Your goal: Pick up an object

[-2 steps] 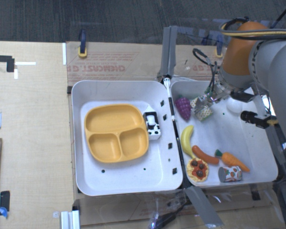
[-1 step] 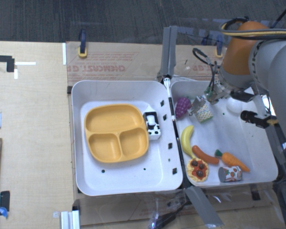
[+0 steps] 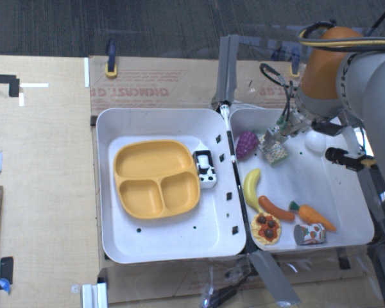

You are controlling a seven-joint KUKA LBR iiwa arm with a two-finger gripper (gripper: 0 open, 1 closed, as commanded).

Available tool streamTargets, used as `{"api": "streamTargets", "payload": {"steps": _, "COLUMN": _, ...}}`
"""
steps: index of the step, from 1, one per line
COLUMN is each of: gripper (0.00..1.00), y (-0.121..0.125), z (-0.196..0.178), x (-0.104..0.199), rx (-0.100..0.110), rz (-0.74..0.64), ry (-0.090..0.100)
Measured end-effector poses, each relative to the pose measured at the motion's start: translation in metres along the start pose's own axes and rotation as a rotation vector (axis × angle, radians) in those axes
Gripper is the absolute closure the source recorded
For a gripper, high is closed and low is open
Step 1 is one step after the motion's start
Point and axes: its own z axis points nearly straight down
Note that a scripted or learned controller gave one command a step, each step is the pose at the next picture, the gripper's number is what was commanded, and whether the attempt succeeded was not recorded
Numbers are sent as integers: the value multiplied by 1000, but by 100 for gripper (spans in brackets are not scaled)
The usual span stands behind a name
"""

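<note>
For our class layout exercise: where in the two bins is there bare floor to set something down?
Left bin: bare strip below the yellow tray. Right bin: open floor between the carrot and the arm. Crowded along its near-left side: banana, sausage, pizza, can.

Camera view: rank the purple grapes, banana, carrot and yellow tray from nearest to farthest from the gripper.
Measured from the gripper at the right bin's far end:
1. Purple grapes, just beside it toward the divider.
2. Banana, by the divider, mid-bin.
3. Carrot, near corner of the right bin.
4. Yellow tray, in the left bin.
</note>
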Motion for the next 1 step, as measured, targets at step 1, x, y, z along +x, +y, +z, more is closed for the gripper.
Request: {"api": "streamTargets", "payload": {"steps": 1, "gripper": 100, "y": 18, "z": -88, "x": 36, "rx": -25, "rz": 140, "ry": -11}}
